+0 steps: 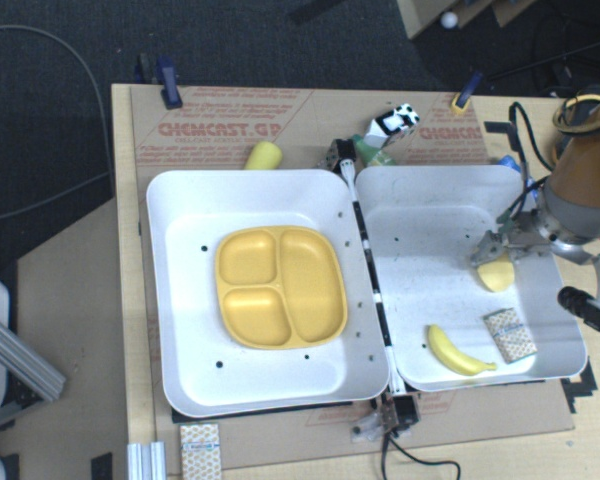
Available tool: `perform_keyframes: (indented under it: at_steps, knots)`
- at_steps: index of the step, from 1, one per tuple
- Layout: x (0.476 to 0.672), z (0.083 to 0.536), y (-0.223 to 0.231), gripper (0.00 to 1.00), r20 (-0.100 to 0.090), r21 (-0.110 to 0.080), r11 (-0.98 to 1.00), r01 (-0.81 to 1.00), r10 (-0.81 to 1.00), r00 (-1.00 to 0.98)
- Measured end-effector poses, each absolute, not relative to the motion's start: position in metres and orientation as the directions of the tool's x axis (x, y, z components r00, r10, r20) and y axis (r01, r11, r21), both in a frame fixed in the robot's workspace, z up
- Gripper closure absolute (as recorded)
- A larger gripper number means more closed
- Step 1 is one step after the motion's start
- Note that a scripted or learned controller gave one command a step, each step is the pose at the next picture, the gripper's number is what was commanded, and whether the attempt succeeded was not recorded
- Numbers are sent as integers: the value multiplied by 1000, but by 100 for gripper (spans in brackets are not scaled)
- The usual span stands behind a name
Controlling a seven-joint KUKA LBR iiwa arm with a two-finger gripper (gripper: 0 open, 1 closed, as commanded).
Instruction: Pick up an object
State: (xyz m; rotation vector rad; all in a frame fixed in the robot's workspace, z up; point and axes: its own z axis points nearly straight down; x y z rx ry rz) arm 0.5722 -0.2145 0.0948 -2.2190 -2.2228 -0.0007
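The right bin [430,218] holds three loose objects. A pale yellow lemon-like piece [497,276] lies near its right side. A banana [456,352] rests by the front wall, and a small patterned packet [510,335] sits to the right of it. My gripper [492,251] reaches in from the right and hangs just above and behind the pale yellow piece, very close to it. Whether it touches that piece is unclear. The orange-banded wrist [580,173] rises behind it.
The left bin [180,218] carries a yellow divided plate [280,286]. Behind the bins, on the cardboard, lie a yellow object [263,155] and a black-and-white toy [394,123]. Cables trail along the right bin's far right corner.
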Motion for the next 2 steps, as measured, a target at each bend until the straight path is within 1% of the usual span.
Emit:
perform_keyframes:
  at_steps: [1,2]
  knots:
    - [554,97,-153,100,2,-2,1,1000,1000,-1]
    - [590,185,-47,100,1,1,2,1000,1000,-2]
